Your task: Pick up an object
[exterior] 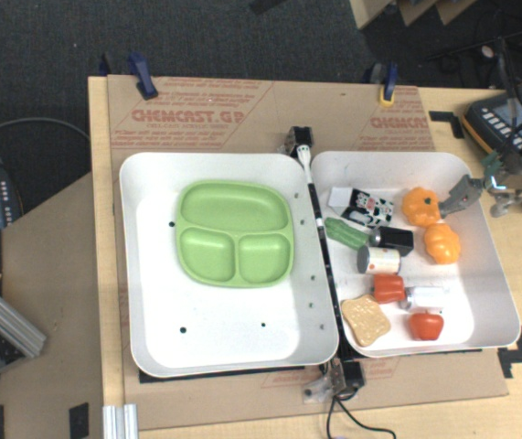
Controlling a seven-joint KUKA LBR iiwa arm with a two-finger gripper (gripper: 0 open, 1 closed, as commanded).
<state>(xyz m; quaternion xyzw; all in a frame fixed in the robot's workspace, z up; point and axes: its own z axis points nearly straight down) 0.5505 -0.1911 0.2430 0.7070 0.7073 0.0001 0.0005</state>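
You had the gripper at the right bin's far right edge, beside an orange fruit; I could not tell how its jaws stood, and nothing showed between them. A second orange fruit, a slice of bread and a red pepper lay in that bin. The left bin held a green divided plate.

Divided plate in left bin; toy foods in right bin.
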